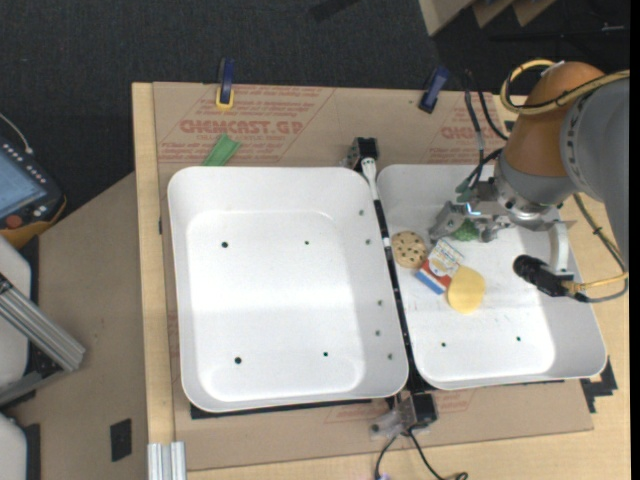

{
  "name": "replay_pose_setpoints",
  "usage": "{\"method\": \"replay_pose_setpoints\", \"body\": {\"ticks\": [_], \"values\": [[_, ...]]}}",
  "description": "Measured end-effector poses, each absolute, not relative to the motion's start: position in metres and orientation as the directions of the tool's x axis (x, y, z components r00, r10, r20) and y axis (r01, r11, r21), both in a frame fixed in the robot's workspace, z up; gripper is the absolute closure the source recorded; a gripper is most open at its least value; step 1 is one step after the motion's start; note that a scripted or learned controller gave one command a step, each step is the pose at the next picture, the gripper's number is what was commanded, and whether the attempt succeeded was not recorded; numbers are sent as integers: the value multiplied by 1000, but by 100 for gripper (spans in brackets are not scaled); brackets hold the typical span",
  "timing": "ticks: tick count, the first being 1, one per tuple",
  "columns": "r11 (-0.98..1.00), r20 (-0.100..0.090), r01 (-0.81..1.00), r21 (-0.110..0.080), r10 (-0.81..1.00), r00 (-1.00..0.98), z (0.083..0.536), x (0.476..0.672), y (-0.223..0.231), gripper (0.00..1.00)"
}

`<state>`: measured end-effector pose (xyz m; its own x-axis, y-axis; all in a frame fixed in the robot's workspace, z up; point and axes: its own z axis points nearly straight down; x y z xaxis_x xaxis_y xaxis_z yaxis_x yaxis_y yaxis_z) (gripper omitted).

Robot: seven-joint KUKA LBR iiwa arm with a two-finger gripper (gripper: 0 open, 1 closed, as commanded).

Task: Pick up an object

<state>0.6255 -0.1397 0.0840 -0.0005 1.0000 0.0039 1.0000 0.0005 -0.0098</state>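
In the right bin (560, 353) lie a round tan cookie (406, 249), a yellow lump (465, 291), a small white packet with red and blue ends (438, 266) and a green item (463, 227) — all close together near the bin's left wall. The arm (570, 133) reaches down from the right, its gripper (470, 213) low over the green item — whether it grasps anything I cannot tell.

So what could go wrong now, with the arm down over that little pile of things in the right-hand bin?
The gripper sits over a green item, with a cookie, a red-white-blue packet and a yellow piece crowded close by. It might nudge a neighbour or catch two at once. The green item also looks small and half hidden, so the grasp could close on nothing.
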Motion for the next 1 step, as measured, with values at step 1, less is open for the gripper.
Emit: {"method": "replay_pose_setpoints", "body": {"ticks": [1], "values": [[0, -2, 1000, 4, 1000, 0, 100, 630, -142, 100]]}}
